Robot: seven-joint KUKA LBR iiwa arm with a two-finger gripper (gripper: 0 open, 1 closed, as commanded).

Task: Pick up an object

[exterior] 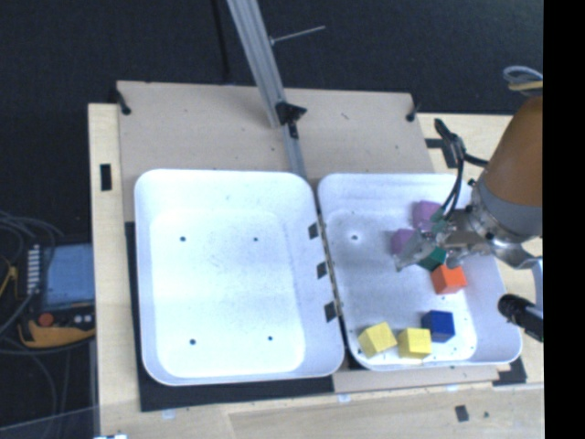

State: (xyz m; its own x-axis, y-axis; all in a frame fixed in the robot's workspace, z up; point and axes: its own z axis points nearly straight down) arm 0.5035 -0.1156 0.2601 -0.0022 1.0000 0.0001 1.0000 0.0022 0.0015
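My gripper (420, 250) is low over the middle of the right bin (366, 218), with the arm coming in from the right. Right at its tip is a small green piece (431, 261), and I cannot tell whether that piece is held. A purple piece (403, 240) lies just to the tip's left and a second purple piece (425, 212) just behind it. Close in front of the gripper sits an orange block (448, 279). Toward the front of the bin are a blue block (440, 324) and two yellow blocks (377, 338) (416, 341).
The left bin (228, 273) stands beside the right one, and clips join them along the shared edge. A slanted metal rail (265, 71) rises from behind the bins. Cables and a blue box (69, 277) lie off the bench at the left.
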